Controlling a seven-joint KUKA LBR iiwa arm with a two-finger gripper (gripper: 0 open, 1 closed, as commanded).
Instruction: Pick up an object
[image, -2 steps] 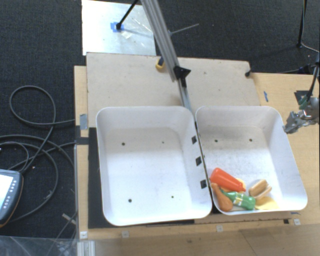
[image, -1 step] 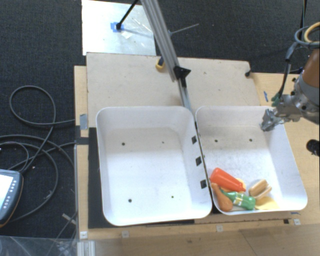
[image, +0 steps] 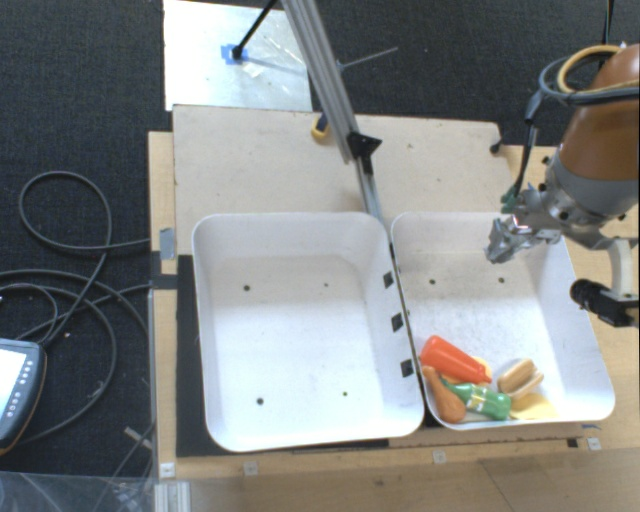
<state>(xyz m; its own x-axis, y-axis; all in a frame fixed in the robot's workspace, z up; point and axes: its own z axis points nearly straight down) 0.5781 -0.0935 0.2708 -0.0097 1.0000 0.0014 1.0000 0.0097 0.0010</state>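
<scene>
Here the bench (image: 430, 140) carries two shallow white bins side by side: the left bin (image: 225, 300) and the right bin (image: 585, 360), whose walls meet along a line running from far to near. The grey arm (image: 600, 140), with its orange band above the wrist, reaches in from the right and ends over the far part of the right bin. The gripper (image: 503, 243) hangs there above bare bin floor, close to the far wall. It appears small and blurred, so whether it is spread or closed cannot be told; nothing is seen hanging from it, and no object lies under it.

The candidates for picking sit clustered in the near corner of the right bin, well apart from the gripper and nearer the viewer. The orange carrot-like piece (image: 455, 357) lies farthest into the bin, slanted; a second orange piece (image: 443, 396) lies just beside the dividing wall; a green bottle-like toy (image: 485, 401) lies across the cluster, touching its neighbours; a tan bun-like piece (image: 520, 376) rests to the right of these.

Judged from this layout, the step in hand is the approach: no object has been lifted yet. The next move calls for travel toward the near corner, then a descent onto one item. The crowding suggests that a clean grip on a single piece may be hard, since the fingers would need room between touching objects.
</scene>
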